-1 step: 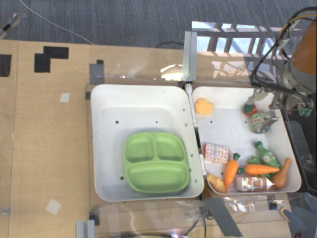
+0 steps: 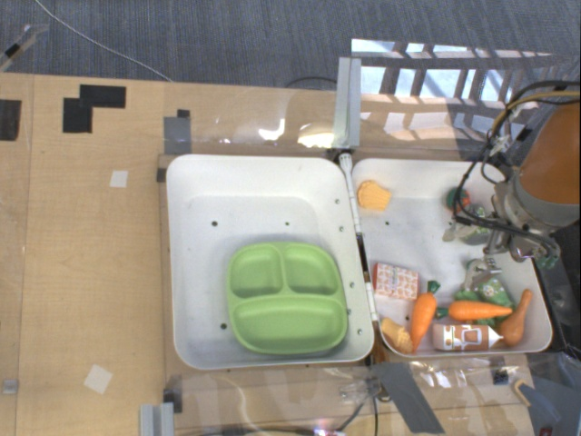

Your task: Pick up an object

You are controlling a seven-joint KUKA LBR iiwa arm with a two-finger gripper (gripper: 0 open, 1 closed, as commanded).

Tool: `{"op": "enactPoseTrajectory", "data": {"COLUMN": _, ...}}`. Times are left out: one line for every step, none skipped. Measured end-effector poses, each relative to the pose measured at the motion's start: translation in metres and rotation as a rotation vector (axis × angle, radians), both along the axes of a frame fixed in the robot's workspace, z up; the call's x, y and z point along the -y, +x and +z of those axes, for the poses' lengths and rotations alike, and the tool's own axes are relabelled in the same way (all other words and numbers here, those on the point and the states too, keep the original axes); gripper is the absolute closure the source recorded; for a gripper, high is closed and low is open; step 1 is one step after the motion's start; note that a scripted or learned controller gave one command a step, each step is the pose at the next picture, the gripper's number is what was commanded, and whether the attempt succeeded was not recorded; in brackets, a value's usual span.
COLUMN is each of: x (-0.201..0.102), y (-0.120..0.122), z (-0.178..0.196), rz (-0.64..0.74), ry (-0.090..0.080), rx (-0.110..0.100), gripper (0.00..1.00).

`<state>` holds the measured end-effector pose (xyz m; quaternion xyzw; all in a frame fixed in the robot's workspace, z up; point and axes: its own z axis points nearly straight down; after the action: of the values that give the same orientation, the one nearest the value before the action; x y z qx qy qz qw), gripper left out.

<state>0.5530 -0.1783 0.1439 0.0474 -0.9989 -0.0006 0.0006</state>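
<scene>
In the right bin (image 2: pixel 413 230), my gripper (image 2: pixel 484 260) hangs low over the right side, below the orange-banded wrist (image 2: pixel 552 166). Just beneath it lies a green toy (image 2: pixel 483 291), touching or nearly touching the gripper's tip. An orange carrot (image 2: pixel 479 311) lies flat beside that, and a second carrot (image 2: pixel 423 319) stands at a slant further left. A white bottle (image 2: pixel 466 337) and a brown piece (image 2: pixel 518 320) rest along the front wall. A patterned box (image 2: pixel 396 281) and a yellow-orange chunk (image 2: pixel 373 194) lie near the left wall.
The left bin (image 2: pixel 204 207) holds a green divided plate (image 2: pixel 287 296). A metal divider (image 2: pixel 359 243) separates the bins. A yellow piece (image 2: pixel 394 334) sits in the right bin's front left corner. Cables (image 2: pixel 495 143) loop off the wrist above the bin's back right.
</scene>
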Motion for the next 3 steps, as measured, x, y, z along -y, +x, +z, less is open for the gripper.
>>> {"op": "enactPoseTrajectory", "data": {"x": -0.080, "y": -0.041, "z": -0.053, "rz": 0.073, "ry": -0.002, "rx": 0.019, "gripper": 0.00}}
{"op": "enactPoseTrajectory", "data": {"x": -0.081, "y": -0.035, "z": -0.038, "rz": 0.081, "ry": -0.006, "rx": 0.040, "gripper": 1.00}}
{"op": "enactPoseTrajectory", "data": {"x": -0.106, "y": 0.059, "z": 0.096, "rz": 0.041, "ry": -0.002, "rx": 0.025, "gripper": 1.00}}
